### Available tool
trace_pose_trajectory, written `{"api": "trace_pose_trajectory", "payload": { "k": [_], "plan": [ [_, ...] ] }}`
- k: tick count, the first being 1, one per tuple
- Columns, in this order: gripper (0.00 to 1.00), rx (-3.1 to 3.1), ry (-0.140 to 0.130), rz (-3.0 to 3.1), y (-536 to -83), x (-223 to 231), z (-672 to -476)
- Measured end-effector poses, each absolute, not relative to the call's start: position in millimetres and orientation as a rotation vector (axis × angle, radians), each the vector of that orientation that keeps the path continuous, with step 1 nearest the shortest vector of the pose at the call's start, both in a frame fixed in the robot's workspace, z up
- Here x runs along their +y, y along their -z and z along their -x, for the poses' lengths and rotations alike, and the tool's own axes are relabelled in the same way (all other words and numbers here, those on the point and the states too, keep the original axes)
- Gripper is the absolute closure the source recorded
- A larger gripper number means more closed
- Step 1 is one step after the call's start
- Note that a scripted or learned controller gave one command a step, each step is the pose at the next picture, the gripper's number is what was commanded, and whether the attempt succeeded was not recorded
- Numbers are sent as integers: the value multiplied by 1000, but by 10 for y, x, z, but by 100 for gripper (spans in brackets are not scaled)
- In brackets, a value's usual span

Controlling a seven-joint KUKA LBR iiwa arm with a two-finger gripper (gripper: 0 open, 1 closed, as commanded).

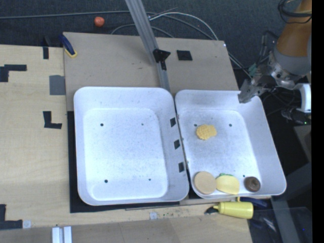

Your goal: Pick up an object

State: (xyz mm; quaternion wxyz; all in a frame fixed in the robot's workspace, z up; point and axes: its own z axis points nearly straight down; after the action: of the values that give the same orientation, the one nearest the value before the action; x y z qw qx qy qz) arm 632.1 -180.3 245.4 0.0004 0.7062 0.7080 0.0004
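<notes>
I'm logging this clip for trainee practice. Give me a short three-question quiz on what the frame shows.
1. True or false: the claw is above the right bin's far right corner.
2. Which bin holds the yellow crumbly piece: A left, B right?
3. How many items lie along the right bin's near edge?

Key: 1 true. 2 B. 3 three: tan disc, yellow piece, brown disc.

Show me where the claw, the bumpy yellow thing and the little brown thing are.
claw (246, 96): camera view, its tip.
bumpy yellow thing (206, 132): camera view, its middle.
little brown thing (252, 184): camera view, its top.
</notes>
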Motion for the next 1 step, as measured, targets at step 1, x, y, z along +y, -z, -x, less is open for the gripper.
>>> {"api": "trace_pose_trajectory", "payload": {
  "k": [1],
  "plan": [
    [0,2222,1,-2221,-2444,-1817,-6316]
  ]
}}
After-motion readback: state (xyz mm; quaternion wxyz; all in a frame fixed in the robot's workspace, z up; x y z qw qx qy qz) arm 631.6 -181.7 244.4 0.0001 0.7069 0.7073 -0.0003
